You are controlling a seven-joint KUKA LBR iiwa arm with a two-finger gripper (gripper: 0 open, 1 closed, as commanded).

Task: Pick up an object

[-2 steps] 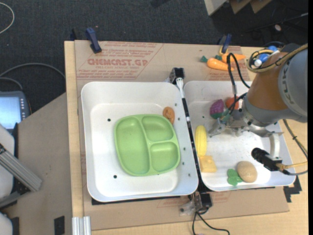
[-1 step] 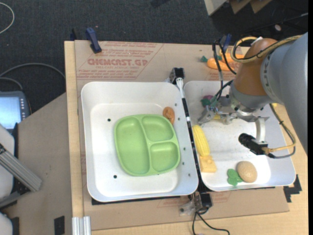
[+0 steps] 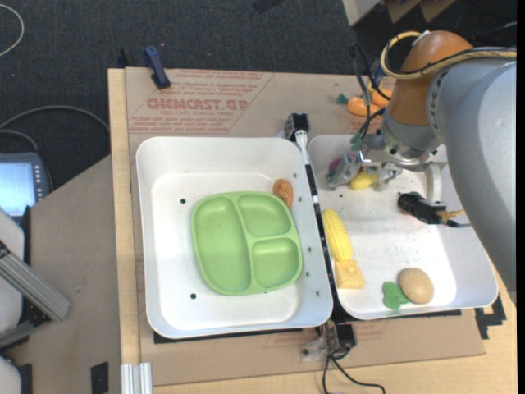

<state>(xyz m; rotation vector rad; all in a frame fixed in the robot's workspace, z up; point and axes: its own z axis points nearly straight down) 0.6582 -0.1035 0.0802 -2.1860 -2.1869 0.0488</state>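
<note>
gripper (image 3: 358, 173) over yellow object (image 3: 362, 182), right bin (image 3: 472, 281)

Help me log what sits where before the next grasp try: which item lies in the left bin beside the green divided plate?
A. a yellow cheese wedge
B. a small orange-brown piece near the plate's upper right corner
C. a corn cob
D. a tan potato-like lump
B: the small orange-brown piece lies in the left bin by the upper right corner of the green divided plate, while the other three items lie in the right bin.
</note>
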